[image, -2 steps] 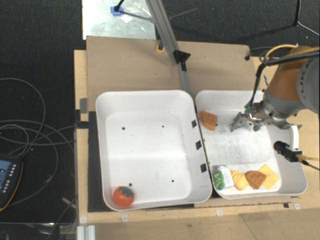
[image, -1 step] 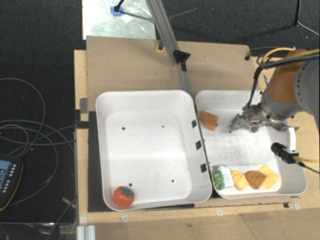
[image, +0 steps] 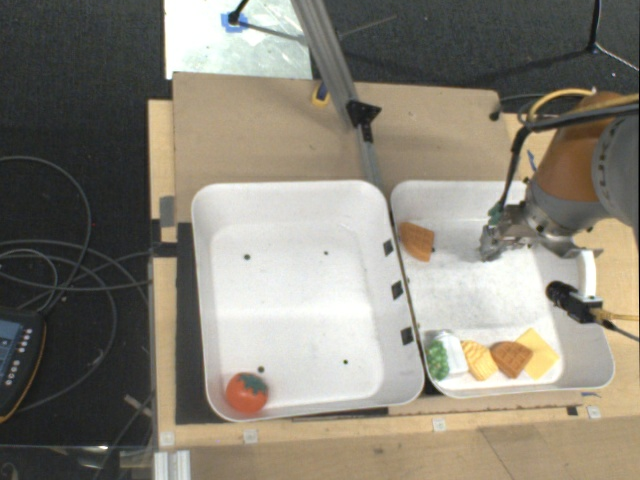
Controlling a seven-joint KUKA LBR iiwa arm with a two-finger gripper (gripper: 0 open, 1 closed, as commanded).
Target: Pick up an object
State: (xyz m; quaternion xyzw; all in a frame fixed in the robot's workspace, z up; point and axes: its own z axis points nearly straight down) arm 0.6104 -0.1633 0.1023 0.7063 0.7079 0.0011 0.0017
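My gripper (image: 493, 244) hangs low over the right bin (image: 470, 293), in its upper middle part. An orange-brown wedge (image: 417, 240) lies about a hand's width to its left, near the divide between the bins, apart from the gripper. Along the right bin's front edge lie a green and white piece (image: 440, 355), a ridged yellow piece (image: 478, 360), a brown piece (image: 511, 358) and a flat yellow slice (image: 541, 352). A red tomato (image: 246, 392) rests in the front left corner of the left bin (image: 290, 288). Nothing shows between the gripper's tips.
A grey pole (image: 335, 63) slants down from the top to the bins' back edge. The arm's orange band (image: 570, 163) and cables sit at the right. A black fitting (image: 568, 300) juts over the right bin's right side. Loose cables lie on the floor at left.
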